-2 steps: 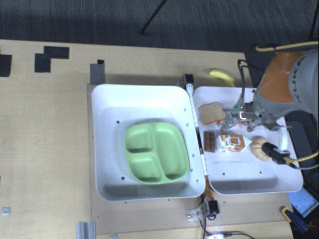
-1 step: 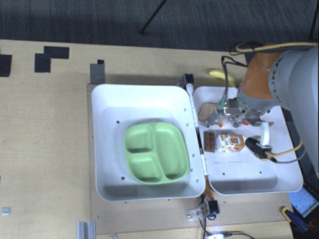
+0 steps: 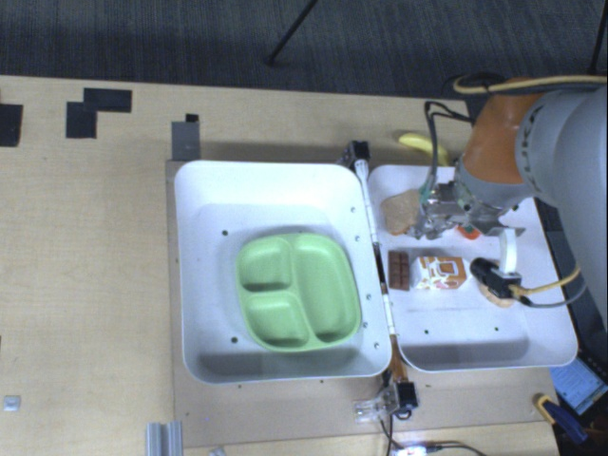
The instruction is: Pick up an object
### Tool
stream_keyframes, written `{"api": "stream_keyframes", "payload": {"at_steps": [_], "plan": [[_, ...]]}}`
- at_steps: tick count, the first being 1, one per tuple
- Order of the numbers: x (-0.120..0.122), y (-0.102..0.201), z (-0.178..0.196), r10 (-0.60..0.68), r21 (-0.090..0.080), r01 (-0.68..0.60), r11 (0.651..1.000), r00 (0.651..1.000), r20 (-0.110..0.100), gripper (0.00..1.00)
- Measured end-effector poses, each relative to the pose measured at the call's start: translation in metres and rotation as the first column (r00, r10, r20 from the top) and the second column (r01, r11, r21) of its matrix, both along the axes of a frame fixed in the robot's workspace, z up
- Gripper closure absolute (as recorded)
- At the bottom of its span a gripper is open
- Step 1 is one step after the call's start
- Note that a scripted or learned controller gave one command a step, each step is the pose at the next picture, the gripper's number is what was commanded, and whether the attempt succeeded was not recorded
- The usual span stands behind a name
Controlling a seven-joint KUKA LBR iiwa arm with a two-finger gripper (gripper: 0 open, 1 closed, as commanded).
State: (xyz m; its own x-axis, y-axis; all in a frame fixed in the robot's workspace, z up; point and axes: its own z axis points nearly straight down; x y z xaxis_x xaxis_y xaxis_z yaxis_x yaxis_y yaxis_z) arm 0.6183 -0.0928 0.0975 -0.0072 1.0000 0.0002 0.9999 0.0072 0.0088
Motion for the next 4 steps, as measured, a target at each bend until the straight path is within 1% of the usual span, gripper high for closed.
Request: {"api": "stream_keyframes", "payload": {"at_steps": [1, 2, 3, 4], "plan": [[0.002, -0.065, 0.025, -0.004, -0.002, 0.004, 1.0, 1.0, -0.005, 1.0], [0.002, -0.064, 0.025, -0.003, -0.001, 0.003, 1.0, 1.0, -0.005, 0.0], [-0.047, -0.008, -0.011, -0.003, -0.001, 0.003, 1.0, 1.0, -0.003, 0.0], [-0.045, -0.008, 0.001, -0.001, -0.001, 0.001, 1.0, 1.0, 0.003, 1.0]]}}
